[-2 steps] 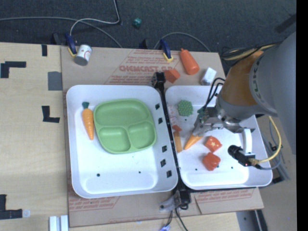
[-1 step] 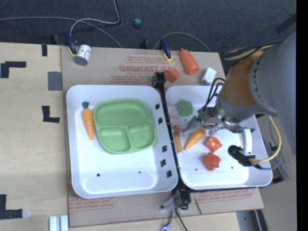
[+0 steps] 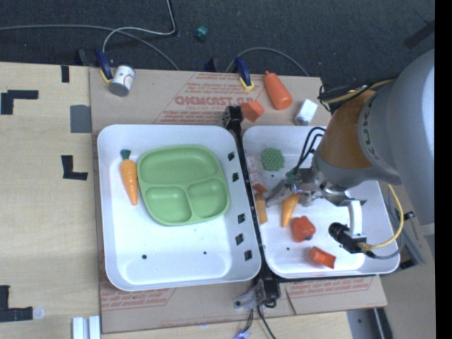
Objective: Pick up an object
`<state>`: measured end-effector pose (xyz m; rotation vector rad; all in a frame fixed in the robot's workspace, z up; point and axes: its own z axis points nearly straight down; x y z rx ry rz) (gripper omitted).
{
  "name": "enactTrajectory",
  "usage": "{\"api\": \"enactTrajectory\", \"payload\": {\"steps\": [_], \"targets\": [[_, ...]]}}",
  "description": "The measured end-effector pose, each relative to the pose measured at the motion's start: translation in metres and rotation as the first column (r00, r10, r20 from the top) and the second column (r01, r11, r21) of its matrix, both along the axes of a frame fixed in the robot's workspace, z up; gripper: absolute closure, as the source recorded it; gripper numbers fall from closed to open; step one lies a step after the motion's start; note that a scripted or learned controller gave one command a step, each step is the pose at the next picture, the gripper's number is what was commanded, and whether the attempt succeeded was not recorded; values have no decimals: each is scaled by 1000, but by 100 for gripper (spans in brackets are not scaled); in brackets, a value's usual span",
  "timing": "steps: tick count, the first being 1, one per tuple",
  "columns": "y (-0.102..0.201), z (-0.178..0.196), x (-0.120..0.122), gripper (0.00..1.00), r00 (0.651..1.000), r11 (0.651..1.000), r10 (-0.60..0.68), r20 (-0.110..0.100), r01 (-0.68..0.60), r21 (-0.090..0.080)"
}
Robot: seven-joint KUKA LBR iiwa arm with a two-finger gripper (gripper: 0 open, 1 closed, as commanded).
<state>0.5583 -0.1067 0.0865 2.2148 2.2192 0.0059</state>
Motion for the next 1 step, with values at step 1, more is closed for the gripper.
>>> {"api": "enactTrajectory", "payload": {"steps": [1], "targets": [[0, 9, 0, 100, 1000, 1000, 0, -2, 0, -1]]}}
